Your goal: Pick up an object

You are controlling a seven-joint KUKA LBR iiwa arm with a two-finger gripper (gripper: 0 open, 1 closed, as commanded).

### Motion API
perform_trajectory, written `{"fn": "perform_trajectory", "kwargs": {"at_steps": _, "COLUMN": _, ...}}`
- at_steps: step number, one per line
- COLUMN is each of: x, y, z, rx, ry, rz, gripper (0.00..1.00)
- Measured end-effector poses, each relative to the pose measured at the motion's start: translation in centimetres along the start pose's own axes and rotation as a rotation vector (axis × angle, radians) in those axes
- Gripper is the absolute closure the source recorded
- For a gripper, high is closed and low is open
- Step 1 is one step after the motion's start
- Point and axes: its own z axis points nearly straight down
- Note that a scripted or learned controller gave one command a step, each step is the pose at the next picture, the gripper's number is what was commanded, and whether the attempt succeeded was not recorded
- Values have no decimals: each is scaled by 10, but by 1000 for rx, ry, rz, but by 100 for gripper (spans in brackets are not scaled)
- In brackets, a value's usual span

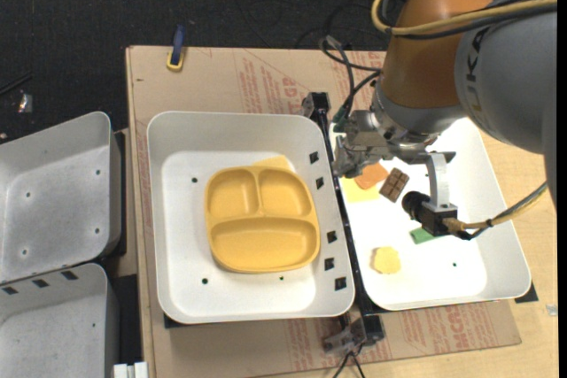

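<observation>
Brown block (394, 184) — long axis diagonal

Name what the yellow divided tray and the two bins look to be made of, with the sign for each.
Yellow divided tray: likely moulded plastic, smooth, with a soft sheen and rounded compartment ridges. Left bin and right bin: probably thin formed plastic, plain white and matte, with rounded corners; painted metal cannot be ruled out.

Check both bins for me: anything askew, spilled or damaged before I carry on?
Nothing looks spilled or broken. The yellow divided tray lies flat in the left bin, turned slightly off square. In the right bin, the small yellow piece, green piece and brown block lie loose and apart beneath the arm.
</observation>
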Motion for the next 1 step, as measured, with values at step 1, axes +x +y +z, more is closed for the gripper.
{"fn": "perform_trajectory", "kwargs": {"at_steps": 1, "x": 48, "y": -10, "z": 0, "rx": 1, "ry": 0, "rz": 0, "gripper": 100}}
